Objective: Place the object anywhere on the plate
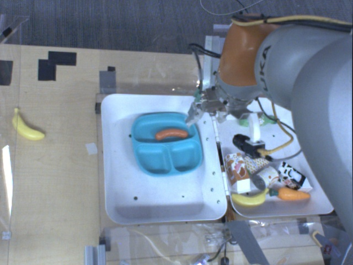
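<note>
The orange sausage (171,134) lies in the back compartment of the blue plate (165,162), which sits in the left white bin (121,203). The gripper (205,110) hangs just beside the plate's far right corner, above the wall between the two bins, holding nothing that can be seen; whether it is released or clenched cannot be told. A yellow banana (27,128) rests on the tabletop (49,192), well apart from the plate on its left.

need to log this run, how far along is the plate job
Looks essentially done: a sausage lies in the top compartment of the blue plate, which sits in the left bin. The gripper hangs near the plate's upper right corner with nothing visible between its fingers. What's left is likely just pulling the arm away. A banana and a carrot lie in the right bin.
</note>
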Action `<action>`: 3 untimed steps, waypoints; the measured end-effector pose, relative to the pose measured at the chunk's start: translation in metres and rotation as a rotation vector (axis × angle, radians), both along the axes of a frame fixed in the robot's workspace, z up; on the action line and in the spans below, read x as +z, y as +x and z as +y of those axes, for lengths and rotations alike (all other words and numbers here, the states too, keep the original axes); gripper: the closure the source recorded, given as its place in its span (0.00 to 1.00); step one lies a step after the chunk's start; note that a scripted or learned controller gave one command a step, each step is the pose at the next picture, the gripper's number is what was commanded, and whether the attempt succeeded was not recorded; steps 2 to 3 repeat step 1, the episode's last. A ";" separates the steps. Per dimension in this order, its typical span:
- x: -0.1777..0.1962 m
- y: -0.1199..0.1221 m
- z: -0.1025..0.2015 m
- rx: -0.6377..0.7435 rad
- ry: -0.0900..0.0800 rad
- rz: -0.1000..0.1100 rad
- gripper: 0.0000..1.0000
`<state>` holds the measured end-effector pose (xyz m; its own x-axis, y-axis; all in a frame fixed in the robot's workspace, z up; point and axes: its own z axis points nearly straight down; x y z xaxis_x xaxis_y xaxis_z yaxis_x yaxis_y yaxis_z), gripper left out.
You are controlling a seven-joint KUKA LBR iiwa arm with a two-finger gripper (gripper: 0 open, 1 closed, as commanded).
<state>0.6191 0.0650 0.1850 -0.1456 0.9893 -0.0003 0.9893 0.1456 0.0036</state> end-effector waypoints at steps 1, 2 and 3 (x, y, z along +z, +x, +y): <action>0.000 -0.012 0.029 0.271 0.000 0.000 0.00; 0.000 -0.012 0.029 0.271 0.000 0.000 0.00; 0.000 -0.012 0.029 0.271 0.000 0.000 0.00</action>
